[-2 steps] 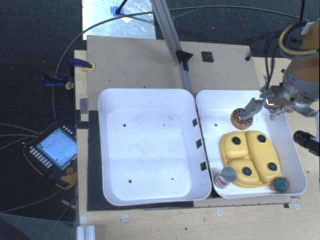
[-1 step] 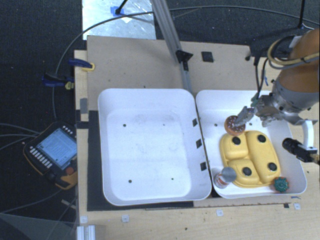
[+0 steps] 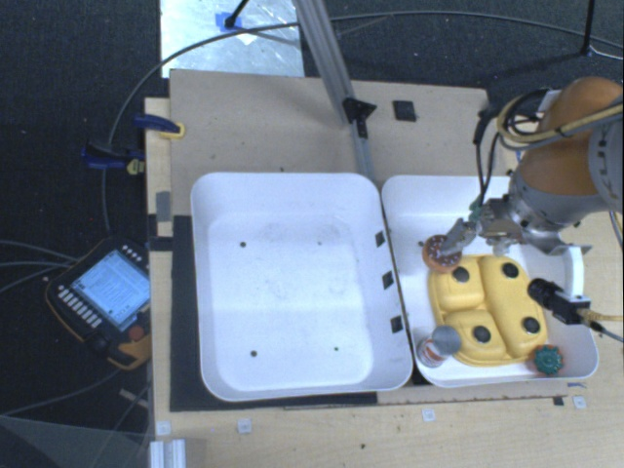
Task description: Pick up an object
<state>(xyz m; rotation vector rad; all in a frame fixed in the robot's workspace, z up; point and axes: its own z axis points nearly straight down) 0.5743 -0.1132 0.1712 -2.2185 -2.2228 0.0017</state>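
Several objects lie in the right bin [image 3: 409, 203]. A large yellow moulded piece [image 3: 487, 305] with dark round spots fills its middle. A brown and pink ring [image 3: 441, 253] lies at the yellow piece's upper left. A small bottle with a grey cap [image 3: 438, 344] stands at the bin's front left corner, and a green ball [image 3: 548, 360] rests at the front right corner. My gripper [image 3: 461, 236] hangs low over the right bin, just right of the ring and close to it. Whether it touches the ring is unclear.
The left bin [image 3: 283, 281] stands beside the right one, their rims meeting at the middle. A slanted metal pole [image 3: 331, 57] ends at the bench's back. A black part [image 3: 558, 300] on the arm hangs over the yellow piece's right side. A handheld control pad [image 3: 105, 291] lies off the bench, left.
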